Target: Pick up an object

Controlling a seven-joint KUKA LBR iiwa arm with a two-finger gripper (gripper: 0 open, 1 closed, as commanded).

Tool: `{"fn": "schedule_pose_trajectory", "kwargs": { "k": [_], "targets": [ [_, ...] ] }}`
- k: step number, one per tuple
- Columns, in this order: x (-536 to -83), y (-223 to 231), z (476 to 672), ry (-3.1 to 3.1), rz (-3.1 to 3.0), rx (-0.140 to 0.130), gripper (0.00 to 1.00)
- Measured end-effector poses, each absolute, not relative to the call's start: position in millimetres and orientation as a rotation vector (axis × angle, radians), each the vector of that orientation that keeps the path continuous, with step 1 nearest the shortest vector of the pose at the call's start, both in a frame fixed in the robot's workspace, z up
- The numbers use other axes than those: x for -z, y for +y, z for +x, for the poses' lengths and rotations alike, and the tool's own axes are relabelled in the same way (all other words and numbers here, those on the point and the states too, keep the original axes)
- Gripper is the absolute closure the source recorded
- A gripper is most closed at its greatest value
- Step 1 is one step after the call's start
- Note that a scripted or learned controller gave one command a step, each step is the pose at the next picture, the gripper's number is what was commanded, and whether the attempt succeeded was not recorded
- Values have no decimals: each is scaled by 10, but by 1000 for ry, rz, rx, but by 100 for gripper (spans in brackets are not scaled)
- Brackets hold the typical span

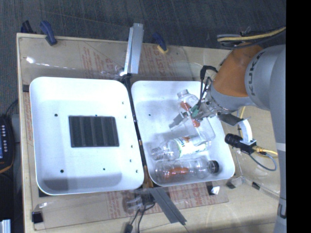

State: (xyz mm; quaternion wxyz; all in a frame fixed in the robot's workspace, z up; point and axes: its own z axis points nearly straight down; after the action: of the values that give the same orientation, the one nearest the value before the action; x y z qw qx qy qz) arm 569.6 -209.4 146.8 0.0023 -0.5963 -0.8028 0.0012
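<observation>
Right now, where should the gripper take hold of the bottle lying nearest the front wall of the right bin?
Probably mid-body, from straight above. The clear bottle lies on its side along the right bin's front wall, dark cap pointing right, so fingers should straddle its round body across the width.

Even overhead light, white bins (pixel 80 93) bright with soft shadowing at their near walls, sharpness moderate throughout.

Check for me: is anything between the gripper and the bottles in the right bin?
Nothing visible does. The gripper is already down inside the right bin, right at the upper clear bottle. Two more bottles lie below it, uncovered.
</observation>
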Motion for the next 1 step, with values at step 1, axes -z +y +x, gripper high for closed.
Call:
{"fn": "schedule_pose_trajectory", "kwargs": {
  "k": [1],
  "targets": [
    [-909, -2092, 6565, -2479, -1922, -4, 0]
  ]
}}
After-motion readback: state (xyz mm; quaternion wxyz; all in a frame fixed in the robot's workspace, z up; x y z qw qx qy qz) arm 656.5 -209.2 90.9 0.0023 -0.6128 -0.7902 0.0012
